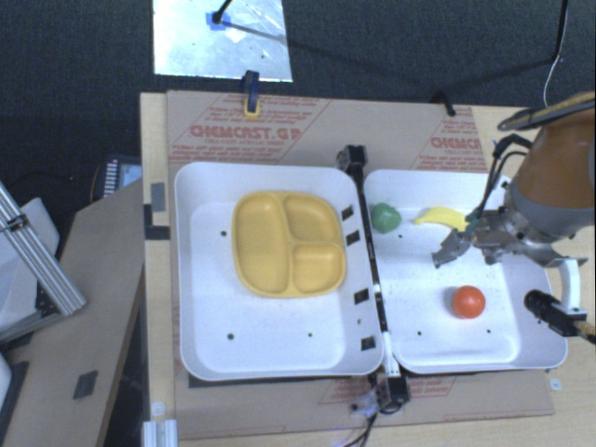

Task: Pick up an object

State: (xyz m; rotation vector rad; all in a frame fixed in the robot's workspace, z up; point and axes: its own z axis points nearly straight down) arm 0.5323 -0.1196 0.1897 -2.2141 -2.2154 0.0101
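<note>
Where the two white bins sit side by side on the bench (158,361), the left bin (200,343) holds one yellow sectioned plate (287,243) with three compartments. The right bin (494,347) holds three loose things: one green ball (386,218) near its upper-left corner, one yellow banana (441,217) just beside the ball, and one red-orange ball (468,302) lower down, well apart from both. The banana lies flat, its long axis running roughly left to right with a slight curve. The gripper (449,251) hangs just below the banana's right end; its fingers appear empty, though I cannot tell whether they are parted or pressed together.
</note>
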